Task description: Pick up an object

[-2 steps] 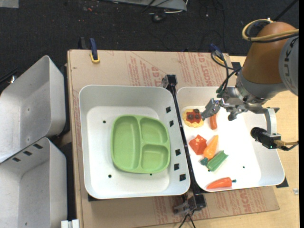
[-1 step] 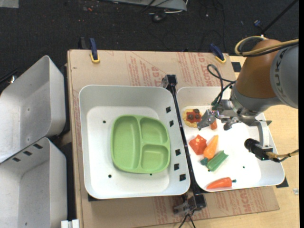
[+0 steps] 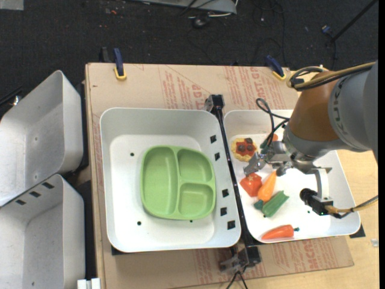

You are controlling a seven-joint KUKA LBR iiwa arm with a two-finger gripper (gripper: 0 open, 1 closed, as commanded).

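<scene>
Red pepper (image 3: 251, 184) (beside a carrot (image 3: 267, 186)) lies under the claw (image 3: 264, 164); claw's state unclear.

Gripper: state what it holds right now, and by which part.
Cannot be told. The gripper sits low in the right bin, just above the red pepper and orange carrot, but nothing visibly sits between its fingers.
</scene>
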